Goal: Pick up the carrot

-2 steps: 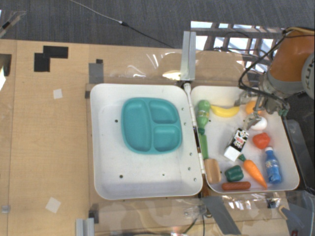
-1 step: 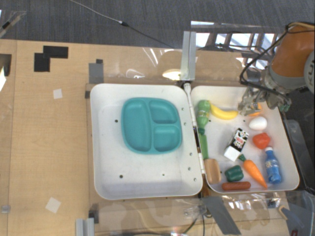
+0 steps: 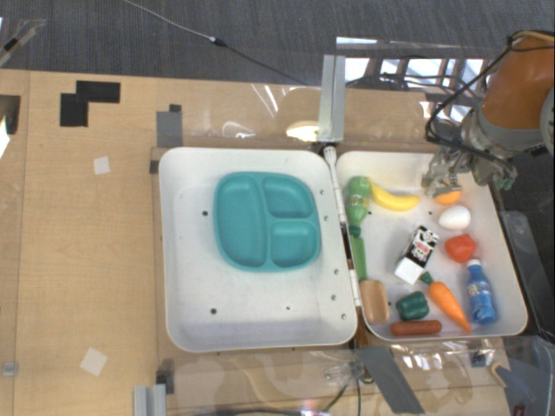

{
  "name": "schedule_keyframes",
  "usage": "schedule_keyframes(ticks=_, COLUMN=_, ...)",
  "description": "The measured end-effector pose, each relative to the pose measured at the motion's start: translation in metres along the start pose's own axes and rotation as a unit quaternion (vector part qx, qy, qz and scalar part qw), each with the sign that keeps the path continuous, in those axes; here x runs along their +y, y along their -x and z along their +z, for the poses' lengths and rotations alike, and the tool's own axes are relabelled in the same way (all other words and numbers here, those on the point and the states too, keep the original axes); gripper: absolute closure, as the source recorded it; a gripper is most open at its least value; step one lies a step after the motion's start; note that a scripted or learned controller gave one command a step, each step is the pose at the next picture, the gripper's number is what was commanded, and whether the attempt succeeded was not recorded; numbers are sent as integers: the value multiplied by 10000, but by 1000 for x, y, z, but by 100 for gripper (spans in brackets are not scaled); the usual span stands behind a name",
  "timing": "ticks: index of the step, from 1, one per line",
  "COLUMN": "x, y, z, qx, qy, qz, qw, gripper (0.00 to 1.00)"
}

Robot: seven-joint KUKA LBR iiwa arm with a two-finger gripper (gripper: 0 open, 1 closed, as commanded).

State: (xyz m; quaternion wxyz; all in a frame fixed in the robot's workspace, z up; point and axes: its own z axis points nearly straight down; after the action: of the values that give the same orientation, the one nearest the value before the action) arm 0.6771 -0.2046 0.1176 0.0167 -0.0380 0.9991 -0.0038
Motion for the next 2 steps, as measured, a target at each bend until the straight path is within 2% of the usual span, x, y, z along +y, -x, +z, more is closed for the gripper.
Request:
schedule_keyframes(ticks=1, x=5, y=-94, z=-4, qx=121, qy=45, qz=-920, qw=9957, gripper=100)
schedule_keyframes(ticks=2, x=5, y=-104, z=-214, qx=62, qy=32, qz=-3013, qw=9535, gripper=100)
